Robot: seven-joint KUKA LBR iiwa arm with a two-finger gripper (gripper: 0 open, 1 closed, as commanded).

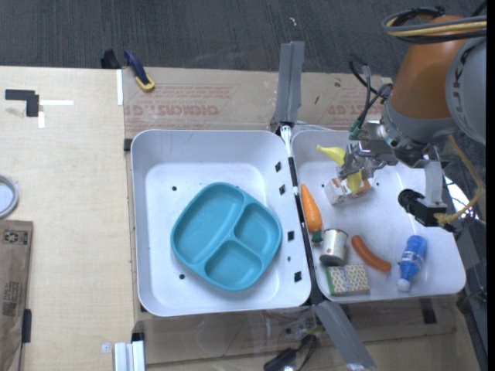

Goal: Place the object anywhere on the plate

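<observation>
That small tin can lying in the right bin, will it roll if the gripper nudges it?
Probably. The can looks to be lying on its side on the smooth bin floor, so a sideways push should roll it. The carrot and the patterned box lie close by and may stop it. Its shiny wall could slip between fingers.

Left bin (155, 284): blue plate (226, 236) at frame centre, bare floor all round it. Right bin (445, 284) crowded: carrot (311, 208), tin can (334, 245), sausage (371, 253), bottle (411, 261), patterned box (347, 279). Divider clamp (290, 83) stands between the bins, top centre.
</observation>
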